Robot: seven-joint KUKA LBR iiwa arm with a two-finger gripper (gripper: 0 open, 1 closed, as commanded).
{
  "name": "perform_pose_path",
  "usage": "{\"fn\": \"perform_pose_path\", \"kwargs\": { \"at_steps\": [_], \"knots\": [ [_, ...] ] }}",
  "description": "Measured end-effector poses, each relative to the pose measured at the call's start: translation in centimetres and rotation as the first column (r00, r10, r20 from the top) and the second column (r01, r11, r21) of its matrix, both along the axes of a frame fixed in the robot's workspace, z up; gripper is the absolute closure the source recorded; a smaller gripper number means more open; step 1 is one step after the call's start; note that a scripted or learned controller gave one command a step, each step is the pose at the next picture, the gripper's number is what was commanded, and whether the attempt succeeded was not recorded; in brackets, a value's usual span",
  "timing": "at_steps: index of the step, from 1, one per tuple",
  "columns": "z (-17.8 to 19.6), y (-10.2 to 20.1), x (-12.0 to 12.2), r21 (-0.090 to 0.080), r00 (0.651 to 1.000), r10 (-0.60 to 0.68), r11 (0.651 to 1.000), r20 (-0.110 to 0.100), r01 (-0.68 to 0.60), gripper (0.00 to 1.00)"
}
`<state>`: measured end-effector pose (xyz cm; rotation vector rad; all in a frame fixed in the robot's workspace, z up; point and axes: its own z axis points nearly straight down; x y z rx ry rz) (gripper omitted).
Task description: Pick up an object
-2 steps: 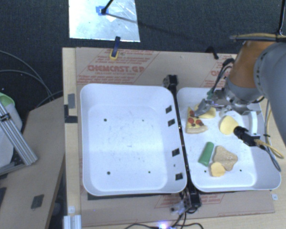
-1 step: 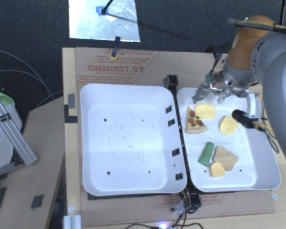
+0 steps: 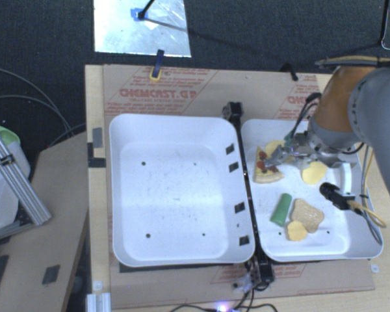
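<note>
The claw [image 3: 283, 153] sits low in the right bin [image 3: 357, 239], reaching in from the arm [image 3: 370, 109] at about 3 o'clock, and whether it is spread or pressed together cannot be told, since its tip is small and dark against the toys. It hangs right at the upper edge of the pizza slice [image 3: 266, 165], a pale wedge with red spots that lies near the bin's left wall; the slice sits at about 7 o'clock from the claw tip, touching it or very nearly so, though nothing can be seen pinched. This looks like the reach-and-close step of the pick: the next move likely calls for settling onto the slice, closing firmly, then lifting straight up to check that it comes along. A flat wedge lying on the floor of the bin may slide rather than seat. At about 4 o'clock from the claw, just beside it, rests a round yellow piece [image 3: 314, 172]. Further off toward 6 o'clock lie a green cylinder [image 3: 281, 209], a bread slice [image 3: 308, 213] and a small yellow chunk [image 3: 297, 231], close together. The left bin [image 3: 120, 239] stands at 9 o'clock on the desk [image 3: 182, 86].
</note>
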<state>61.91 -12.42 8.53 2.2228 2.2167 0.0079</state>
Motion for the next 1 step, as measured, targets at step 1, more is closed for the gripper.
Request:
{"fn": "perform_pose_path", "kwargs": {
  "at_steps": [1],
  "knots": [
    [0.3, 2.72, -4.45, -0.004, 1.0, 0.002, 1.0, 0.005, -0.002, 0.0]
  ]
}}
